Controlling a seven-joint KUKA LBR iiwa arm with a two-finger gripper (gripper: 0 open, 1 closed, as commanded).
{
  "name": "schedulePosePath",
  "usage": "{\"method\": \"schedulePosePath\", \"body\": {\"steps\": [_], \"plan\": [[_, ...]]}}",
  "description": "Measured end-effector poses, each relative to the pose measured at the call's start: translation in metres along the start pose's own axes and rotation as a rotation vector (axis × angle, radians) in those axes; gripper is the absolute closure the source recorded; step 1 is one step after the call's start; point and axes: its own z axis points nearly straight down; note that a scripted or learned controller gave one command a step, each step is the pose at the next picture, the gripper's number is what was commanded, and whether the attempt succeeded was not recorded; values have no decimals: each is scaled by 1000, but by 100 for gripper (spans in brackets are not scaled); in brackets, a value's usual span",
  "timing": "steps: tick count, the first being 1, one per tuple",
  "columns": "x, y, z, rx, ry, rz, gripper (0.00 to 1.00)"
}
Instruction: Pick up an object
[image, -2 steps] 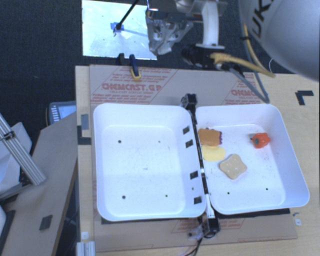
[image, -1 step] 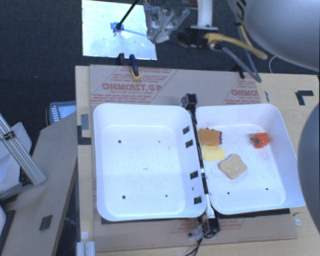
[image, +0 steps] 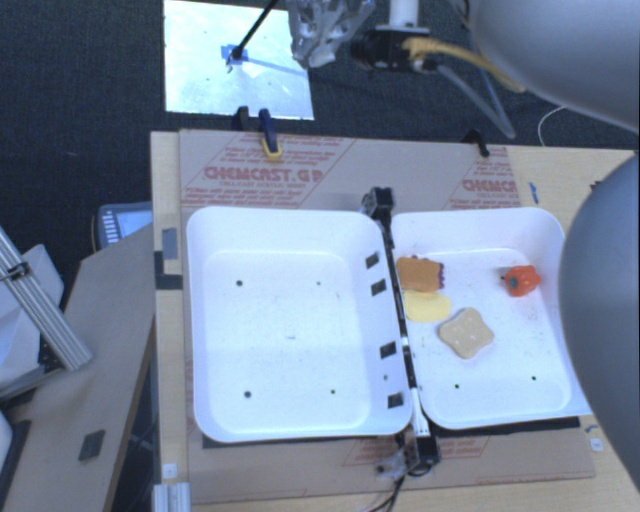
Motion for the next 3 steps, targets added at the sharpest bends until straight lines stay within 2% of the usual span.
{"method": "schedulePosePath", "body": {"steps": [1,2,3], "plan": [[1,-1,0,2,0,-3,0],[1,-1,-12,-1,1,-7,100],[1,-1,-11,0,1,-7,0]]}}
